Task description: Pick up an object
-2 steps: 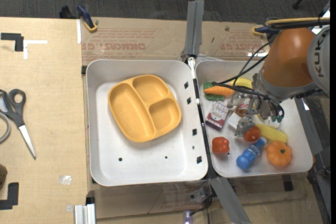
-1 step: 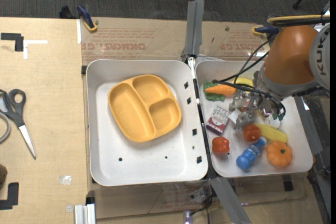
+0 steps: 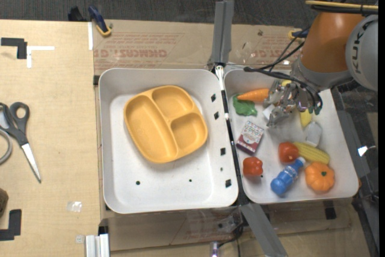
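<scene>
Wooden table [image 3: 48,147] is carrying two bins, and the gripper [image 3: 283,104], jaw state unreadable, is hovering in the right bin [image 3: 346,141] near its far edge between carrot [image 3: 254,94] and yellow piece [image 3: 307,118], risking a miss or a nudged neighbour in the clutter.

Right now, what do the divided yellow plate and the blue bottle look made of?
The yellow plate: likely moulded plastic, matte, with an even colour and soft rounded dividers. The blue bottle: probably glossy, translucent plastic, with bright highlights on its side; too small to be sure.
</scene>
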You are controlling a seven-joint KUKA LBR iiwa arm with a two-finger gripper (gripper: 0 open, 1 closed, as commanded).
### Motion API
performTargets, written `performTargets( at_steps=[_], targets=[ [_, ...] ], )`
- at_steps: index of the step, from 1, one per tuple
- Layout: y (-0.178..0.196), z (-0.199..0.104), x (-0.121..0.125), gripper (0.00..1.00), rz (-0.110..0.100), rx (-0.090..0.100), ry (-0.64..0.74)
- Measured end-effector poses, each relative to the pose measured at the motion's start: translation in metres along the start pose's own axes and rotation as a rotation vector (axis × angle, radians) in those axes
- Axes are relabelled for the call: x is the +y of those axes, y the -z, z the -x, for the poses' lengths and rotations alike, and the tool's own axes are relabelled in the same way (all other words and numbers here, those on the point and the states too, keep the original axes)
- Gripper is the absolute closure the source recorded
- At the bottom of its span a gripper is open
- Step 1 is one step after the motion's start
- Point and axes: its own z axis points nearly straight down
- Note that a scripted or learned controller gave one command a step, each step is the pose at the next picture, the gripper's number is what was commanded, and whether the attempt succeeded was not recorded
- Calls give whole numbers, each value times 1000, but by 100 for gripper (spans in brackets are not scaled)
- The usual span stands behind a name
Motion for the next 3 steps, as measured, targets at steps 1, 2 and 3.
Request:
performTargets(
  at_steps=[1,2,3],
  targets=[
    [0,-2,0,0,1,10,0],
    [-4,8,12,0,-4,35,-184],
    [-3,2,-28,0,-1,22,-365]
  ],
)
